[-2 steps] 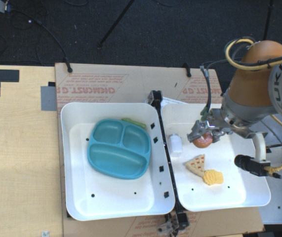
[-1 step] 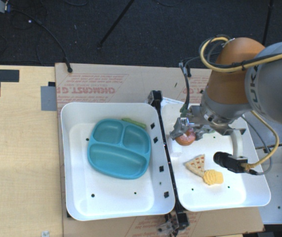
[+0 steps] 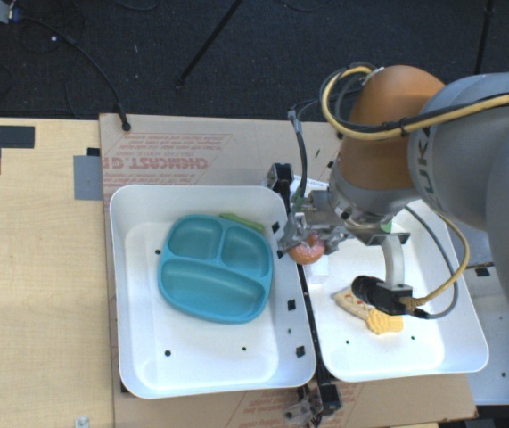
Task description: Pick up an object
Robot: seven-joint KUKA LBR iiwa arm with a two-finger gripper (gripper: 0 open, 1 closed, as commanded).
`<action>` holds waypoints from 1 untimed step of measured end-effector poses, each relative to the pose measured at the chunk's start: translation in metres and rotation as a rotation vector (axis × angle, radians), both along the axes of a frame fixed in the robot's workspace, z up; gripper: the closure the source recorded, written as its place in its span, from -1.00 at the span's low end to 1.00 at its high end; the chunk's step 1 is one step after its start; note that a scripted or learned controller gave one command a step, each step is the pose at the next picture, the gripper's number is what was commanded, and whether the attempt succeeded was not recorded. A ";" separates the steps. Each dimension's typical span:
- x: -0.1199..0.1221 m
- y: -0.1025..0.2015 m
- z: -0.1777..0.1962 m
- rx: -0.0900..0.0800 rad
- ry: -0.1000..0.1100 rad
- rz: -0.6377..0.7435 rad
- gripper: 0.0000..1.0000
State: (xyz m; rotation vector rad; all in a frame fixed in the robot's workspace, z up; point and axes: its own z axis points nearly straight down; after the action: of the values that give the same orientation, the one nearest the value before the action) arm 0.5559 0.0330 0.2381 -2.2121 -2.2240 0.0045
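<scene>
The pincer (image 3: 308, 241) is clamping a red ball (image 3: 307, 254) where the left bin (image 3: 138, 346) and right bin (image 3: 455, 350) are meeting. Red print on the cardboard (image 3: 160, 145) is lying upside down, illegible.

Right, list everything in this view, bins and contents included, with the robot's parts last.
left bin: 1, white, left of the pair on the bench
right bin: 1, white, beside the left bin
divided plate: 1, teal, middle of the left bin
green thing: 1, green, peeking out behind the plate's far edge, too hidden to identify
round thing: 1, orange-red, at the right bin's left edge by the divider, just under the gripper
flat piece: 1, yellow and tan, middle of the right bin
cardboard sheet: 1, brown, under both bins
arm: 1, grey with an orange band, reaching in from the right over the right bin
gripper: 1, dark, over the divider
</scene>
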 end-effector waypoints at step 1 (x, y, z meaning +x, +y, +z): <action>-0.006 0.049 -0.008 -0.001 0.003 0.000 1.00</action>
State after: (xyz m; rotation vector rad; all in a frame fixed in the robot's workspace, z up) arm 0.5502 0.0824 0.2301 -2.2115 -2.2229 0.0091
